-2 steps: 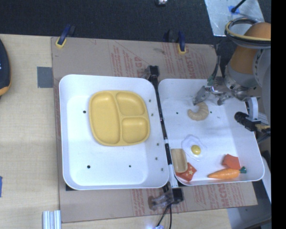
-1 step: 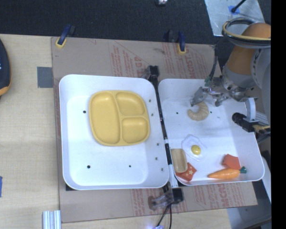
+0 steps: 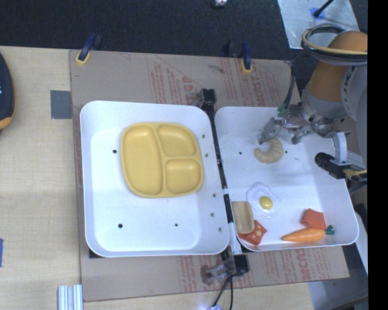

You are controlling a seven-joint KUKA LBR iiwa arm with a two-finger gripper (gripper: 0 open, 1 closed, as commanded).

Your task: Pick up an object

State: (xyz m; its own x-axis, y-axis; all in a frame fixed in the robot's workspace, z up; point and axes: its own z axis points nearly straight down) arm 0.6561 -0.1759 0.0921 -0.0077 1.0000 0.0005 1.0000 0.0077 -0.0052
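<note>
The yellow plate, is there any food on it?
No, the yellow plate lies bare in the left bin, while the carrot and fried egg lie in the right bin.

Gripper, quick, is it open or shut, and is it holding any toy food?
Gripper: open, holding nothing, right above the croissant in the right bin.

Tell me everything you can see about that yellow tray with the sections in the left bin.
The yellow compartment tray, plastic by its look, is a rounded rectangle with three sections: one long section along its left side and two smaller ones stacked on its right. It lies flat, right way up, slightly rotated, on the floor of the left white bin, toward the bin's upper middle. Nothing sits in its sections, and nothing else touches it.
</note>
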